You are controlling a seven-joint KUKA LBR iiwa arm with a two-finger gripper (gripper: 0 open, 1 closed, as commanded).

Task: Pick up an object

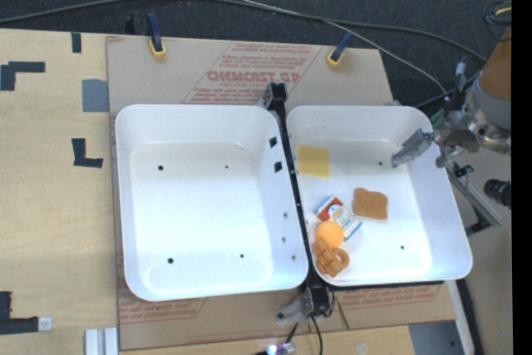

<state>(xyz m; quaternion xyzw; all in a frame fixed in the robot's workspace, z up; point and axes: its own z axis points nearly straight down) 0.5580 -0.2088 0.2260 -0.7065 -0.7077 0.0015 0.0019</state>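
Gripper (pixel 413 147) hovers above the right bin (pixel 432 262), finger state indeterminate. Descend vertically over the toast slice (pixel 370 204), which lies isolated; avoid the clustered orange ball (pixel 330 234).

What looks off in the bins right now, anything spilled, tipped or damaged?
Nothing stands out. The yellow square, toast slice, small carton, orange ball and waffle piece all lie inside the right bin, the last three bunched near the divider. The gripper sits over the bin's right rim.
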